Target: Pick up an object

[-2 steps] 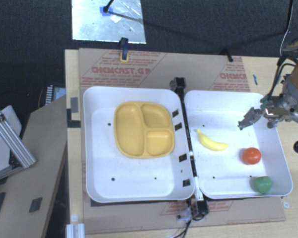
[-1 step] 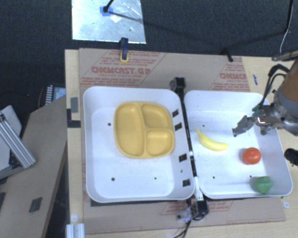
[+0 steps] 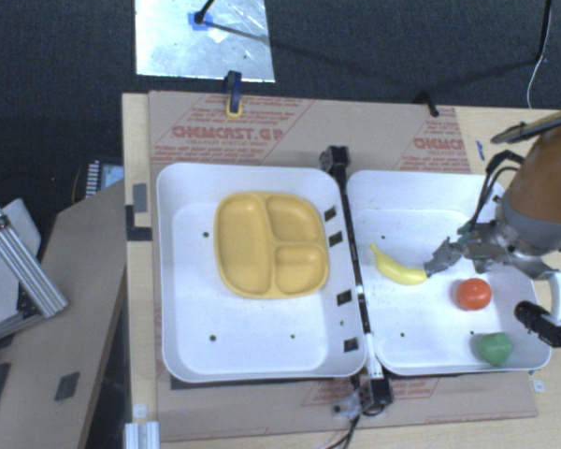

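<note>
The gripper [image 3: 437, 261] hangs just beside the toy banana [image 3: 397, 267] in the right bin [image 3: 421, 215]; whether it is spread, I cannot tell. That banana looks light, stiff and slick, so pinching across its curved middle seems safest.

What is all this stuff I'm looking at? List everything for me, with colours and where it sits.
white bins: two, white, side by side on the bench.
divided plate: one, yellow, three compartments, in the middle of the left bin.
banana: one, yellow, in the right bin near its left wall, its right end by the claw.
tomato: one, orange-red, in the right bin, right of the banana.
green item: one, green, near the right bin's front right corner; too small to tell what it is.
cardboard sheet: one, brown with red print, under both bins.
shiny sheet: one, silver, on the dark floor behind the bench.
arm: one, grey and orange, entering from the right.
claw: one, dark grey, low over the right bin beside the banana.
</note>
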{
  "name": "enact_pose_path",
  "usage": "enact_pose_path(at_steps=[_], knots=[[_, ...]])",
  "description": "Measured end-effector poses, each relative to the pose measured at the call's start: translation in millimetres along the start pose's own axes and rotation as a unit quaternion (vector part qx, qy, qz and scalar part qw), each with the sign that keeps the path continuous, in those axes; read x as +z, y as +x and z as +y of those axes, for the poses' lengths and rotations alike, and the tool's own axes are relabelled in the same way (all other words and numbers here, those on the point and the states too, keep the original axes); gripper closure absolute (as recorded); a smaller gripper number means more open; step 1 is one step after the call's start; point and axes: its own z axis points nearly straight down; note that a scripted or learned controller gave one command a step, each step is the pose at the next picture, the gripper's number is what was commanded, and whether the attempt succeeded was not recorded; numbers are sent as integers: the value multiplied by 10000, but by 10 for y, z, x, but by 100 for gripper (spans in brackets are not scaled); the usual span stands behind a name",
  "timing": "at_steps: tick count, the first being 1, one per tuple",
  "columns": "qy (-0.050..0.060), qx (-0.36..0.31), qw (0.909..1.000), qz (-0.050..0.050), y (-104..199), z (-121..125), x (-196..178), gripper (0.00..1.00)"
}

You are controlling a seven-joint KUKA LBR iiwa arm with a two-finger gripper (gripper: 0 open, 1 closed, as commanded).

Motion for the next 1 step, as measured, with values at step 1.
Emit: enact_pose_path(at_steps=[1], knots=[[-3,0,10000,1,53,-31,431,0]])
